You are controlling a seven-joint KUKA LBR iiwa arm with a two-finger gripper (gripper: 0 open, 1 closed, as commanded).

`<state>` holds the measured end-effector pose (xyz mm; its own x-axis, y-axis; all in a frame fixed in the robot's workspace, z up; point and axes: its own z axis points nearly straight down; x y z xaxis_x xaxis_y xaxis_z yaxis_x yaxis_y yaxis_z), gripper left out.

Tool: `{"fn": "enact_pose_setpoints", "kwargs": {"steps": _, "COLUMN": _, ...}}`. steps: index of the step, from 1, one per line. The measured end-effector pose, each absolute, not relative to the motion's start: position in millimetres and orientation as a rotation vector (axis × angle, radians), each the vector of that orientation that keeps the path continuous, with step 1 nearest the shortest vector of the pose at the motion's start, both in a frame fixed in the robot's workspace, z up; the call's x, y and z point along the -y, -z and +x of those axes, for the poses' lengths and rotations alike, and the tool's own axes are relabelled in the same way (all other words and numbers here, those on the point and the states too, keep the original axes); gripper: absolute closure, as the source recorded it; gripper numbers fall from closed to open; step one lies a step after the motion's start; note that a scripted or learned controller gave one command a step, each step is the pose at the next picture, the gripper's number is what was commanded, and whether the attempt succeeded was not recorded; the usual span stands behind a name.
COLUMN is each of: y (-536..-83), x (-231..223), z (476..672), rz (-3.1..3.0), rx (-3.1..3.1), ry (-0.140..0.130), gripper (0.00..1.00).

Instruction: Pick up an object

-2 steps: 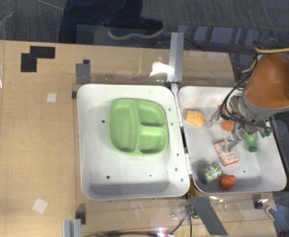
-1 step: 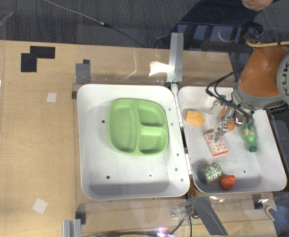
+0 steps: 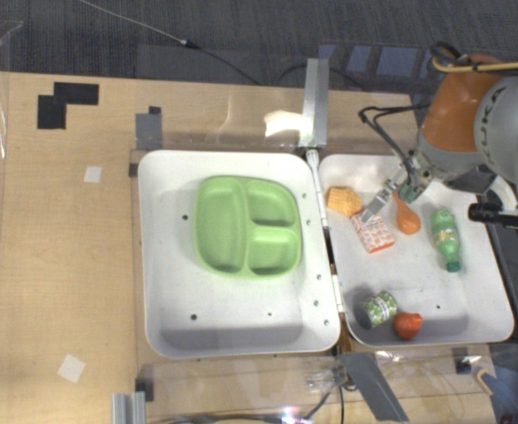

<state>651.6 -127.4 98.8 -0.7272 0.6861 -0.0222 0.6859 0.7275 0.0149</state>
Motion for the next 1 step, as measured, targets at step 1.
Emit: {"fn": "enact_pose_setpoints", "kwargs": {"steps": 1, "y": -114.4, "x": 125.1, "z": 655.6, "rz": 1.131, "rx": -2.891, "ry": -0.014, "gripper": 1.0}}
